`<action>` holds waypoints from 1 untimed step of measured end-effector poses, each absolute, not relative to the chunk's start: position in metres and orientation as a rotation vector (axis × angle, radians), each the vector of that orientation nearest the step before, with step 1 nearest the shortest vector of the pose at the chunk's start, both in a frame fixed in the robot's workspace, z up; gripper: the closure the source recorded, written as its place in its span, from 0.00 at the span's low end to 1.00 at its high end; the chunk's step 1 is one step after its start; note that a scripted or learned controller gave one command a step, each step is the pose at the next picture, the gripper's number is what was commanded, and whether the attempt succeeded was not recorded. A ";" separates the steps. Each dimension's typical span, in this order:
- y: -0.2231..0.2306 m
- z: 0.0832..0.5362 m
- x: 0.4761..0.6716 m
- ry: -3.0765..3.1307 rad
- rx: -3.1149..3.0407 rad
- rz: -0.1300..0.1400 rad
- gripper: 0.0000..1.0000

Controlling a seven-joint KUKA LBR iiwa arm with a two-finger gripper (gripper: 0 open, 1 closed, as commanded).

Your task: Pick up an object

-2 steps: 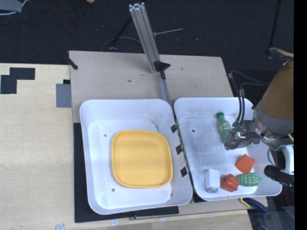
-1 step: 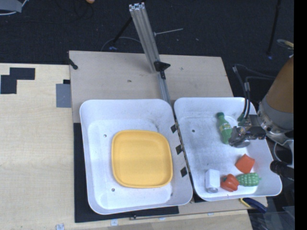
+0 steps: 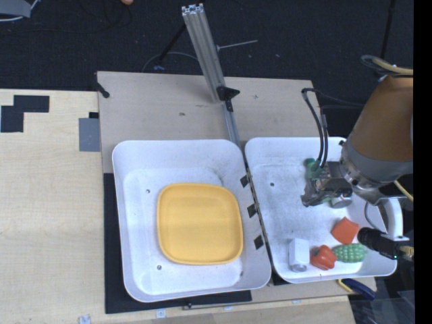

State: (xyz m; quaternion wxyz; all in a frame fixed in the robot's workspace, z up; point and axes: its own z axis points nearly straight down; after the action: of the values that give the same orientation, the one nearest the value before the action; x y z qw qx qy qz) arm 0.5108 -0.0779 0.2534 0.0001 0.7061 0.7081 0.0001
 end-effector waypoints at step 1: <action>-0.026 0.245 0.524 2.226 2.219 -0.001 1.00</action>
State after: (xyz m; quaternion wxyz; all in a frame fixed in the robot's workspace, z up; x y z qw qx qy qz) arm 0.5239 -0.0262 0.2453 -0.0008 0.7061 0.7081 -0.0003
